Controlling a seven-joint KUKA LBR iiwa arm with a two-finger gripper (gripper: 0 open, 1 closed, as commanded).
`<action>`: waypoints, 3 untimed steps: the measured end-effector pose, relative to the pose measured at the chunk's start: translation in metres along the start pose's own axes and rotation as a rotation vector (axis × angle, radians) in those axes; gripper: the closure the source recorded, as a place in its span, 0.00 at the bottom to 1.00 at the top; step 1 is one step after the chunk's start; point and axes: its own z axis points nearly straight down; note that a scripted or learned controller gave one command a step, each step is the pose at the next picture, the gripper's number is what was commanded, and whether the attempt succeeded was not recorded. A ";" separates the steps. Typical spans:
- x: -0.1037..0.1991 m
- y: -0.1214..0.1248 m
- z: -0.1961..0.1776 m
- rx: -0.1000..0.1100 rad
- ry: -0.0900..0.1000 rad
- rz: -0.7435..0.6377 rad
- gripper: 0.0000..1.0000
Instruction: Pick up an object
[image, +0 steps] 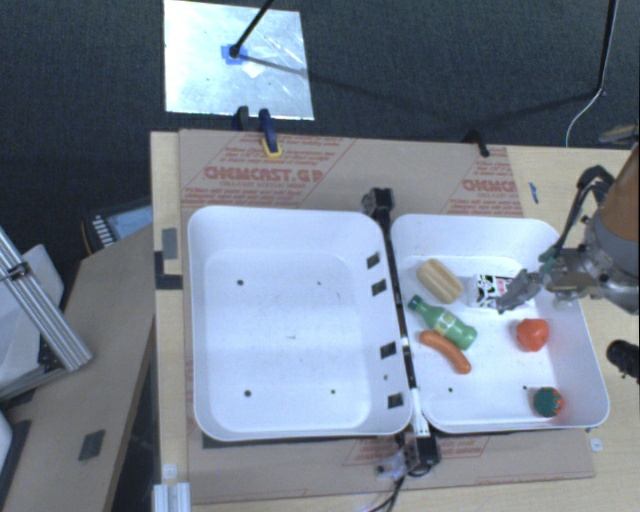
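Several toy items lie in the right bin (590, 395). A tan bread roll (440, 280) sits at the upper left, with a green bottle (443, 322) and an orange sausage (446, 352) below it. A small white carton with black and red print (489, 290) lies near the middle. A red tomato (532, 334) rests to the right, and a green and orange ball (546, 402) sits near the front right corner. My gripper (517, 291) hovers just right of the carton and above the tomato, low over the bin, with nothing visibly held.
The left bin (200, 300) stands beside the right one, with a black divider clip strip (395, 320) between them. The arm (610, 250) reaches in over the right bin's right wall. Cardboard lies under both bins.
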 end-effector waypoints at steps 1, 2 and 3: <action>0.000 0.001 -0.011 -0.003 0.000 -0.003 1.00; 0.081 0.059 -0.045 -0.008 0.002 -0.012 1.00; 0.143 0.064 -0.130 -0.011 0.002 -0.009 1.00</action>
